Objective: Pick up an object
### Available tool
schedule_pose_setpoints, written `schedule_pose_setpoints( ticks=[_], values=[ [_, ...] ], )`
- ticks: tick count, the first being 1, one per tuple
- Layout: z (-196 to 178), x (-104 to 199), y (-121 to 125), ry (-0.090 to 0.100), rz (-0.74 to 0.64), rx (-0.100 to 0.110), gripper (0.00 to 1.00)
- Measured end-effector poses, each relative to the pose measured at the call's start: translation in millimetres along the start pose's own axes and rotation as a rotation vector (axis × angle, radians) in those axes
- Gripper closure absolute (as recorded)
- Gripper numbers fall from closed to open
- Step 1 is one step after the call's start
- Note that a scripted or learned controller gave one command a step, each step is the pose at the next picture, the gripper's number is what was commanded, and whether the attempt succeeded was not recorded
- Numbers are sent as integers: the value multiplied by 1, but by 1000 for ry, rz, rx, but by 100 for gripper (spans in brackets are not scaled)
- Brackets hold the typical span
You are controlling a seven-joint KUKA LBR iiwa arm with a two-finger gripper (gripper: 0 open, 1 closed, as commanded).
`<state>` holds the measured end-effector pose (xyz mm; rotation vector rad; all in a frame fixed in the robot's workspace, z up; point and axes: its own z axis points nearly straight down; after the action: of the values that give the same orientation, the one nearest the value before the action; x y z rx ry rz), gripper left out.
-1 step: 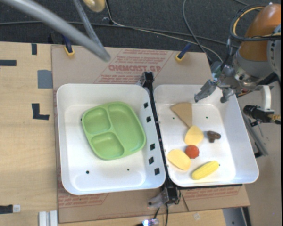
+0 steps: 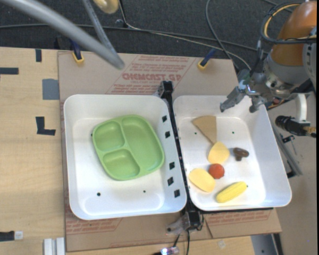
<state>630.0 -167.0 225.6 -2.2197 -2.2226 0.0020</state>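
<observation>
Objects sit in the right bin [image 2: 274, 158]: tan wedge [image 2: 206, 127], yellow pieces, red ball [image 2: 216, 170], small brown item [image 2: 240, 153]; I see the gripper [image 2: 240, 101] above that bin's far edge, fingers spread, nothing between them; green divided tray [image 2: 127, 147] lies in the left bin [image 2: 77, 158]

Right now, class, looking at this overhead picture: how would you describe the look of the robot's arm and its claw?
The arm is grey metal with a rounded orange band above the wrist. Its claw has two thin, dark grey fingers below a boxy silver-grey wrist block. Black cables loop behind the arm.
</observation>
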Motion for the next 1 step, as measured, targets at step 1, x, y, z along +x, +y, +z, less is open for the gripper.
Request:
schedule_pose_setpoints(
  ticks=[1],
  values=[
    [45,-1,3,0,0,4,0]
  ],
)
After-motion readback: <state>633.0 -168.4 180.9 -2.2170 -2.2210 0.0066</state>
